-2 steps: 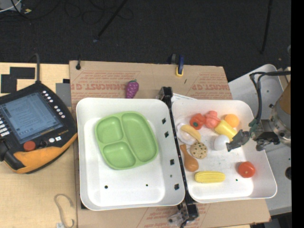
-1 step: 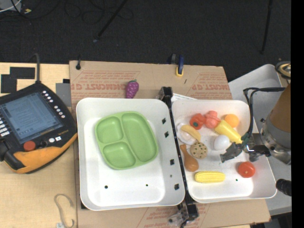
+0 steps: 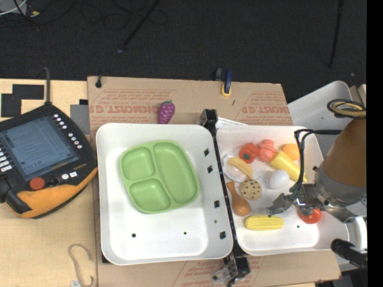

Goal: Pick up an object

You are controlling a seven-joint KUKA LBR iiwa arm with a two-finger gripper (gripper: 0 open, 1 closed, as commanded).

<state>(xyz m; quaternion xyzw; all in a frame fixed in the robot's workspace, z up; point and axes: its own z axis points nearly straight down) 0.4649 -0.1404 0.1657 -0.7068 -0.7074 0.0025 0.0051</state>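
Observation:
The right bin (image 3: pixel 311 241) holds several toy foods: a yellow corn cob (image 3: pixel 264 222), a speckled cookie (image 3: pixel 250 189), a white egg (image 3: pixel 278 179), a yellow banana (image 3: pixel 239 167), a long yellow piece (image 3: pixel 286 162), an orange (image 3: pixel 291 150), a red piece (image 3: pixel 248 152) and a brown piece (image 3: pixel 240 205). My gripper (image 3: pixel 292 203) hangs low over this bin's right part, just right of the corn and below the egg. A red tomato (image 3: pixel 310 216) lies right beside it. I see nothing held in it.
In the left bin (image 3: pixel 114 220) lies a green divided plate (image 3: pixel 159 176). A purple grape bunch (image 3: pixel 166 112) sits on the cardboard behind the bins. A teach pendant (image 3: pixel 42 154) lies at the left. A clamp (image 3: pixel 226 84) stands at the back edge.

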